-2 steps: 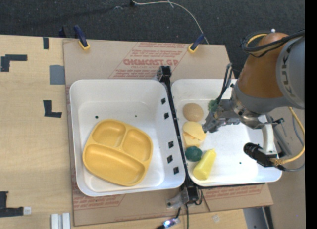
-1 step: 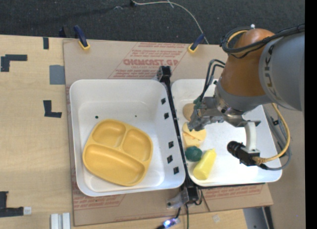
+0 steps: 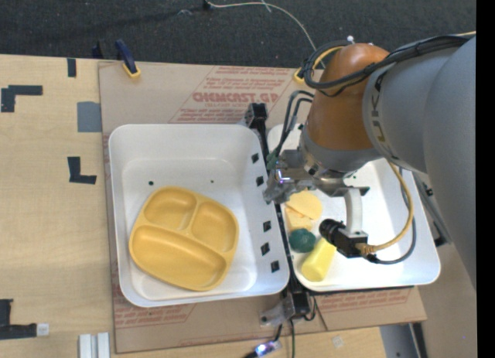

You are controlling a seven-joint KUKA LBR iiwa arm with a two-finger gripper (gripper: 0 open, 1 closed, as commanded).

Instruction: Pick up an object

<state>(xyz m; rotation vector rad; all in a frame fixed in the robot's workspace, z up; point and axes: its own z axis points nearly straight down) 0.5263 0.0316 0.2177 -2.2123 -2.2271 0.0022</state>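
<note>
The hand [image 3: 298, 194] hangs over the right bin [image 3: 402, 271]; I cannot tell its state. The green ball [image 3: 302, 240], at six o'clock, might roll away.

Two bins stand side by side on a board [image 3: 224, 93] that lies on the bench [image 3: 46, 194]. The left bin [image 3: 124, 148] holds a divided plate [image 3: 184, 236], positioned toward the near left part of its floor. The right bin [image 3: 421, 267] holds three small items along its left wall: a wedge-shaped piece [image 3: 303, 207] farthest back, a round object [image 3: 302, 240] in front of it, and a block [image 3: 317, 261] nearest, just beside the round object. The arm [image 3: 363, 109] extends over the right bin from the right.
</note>
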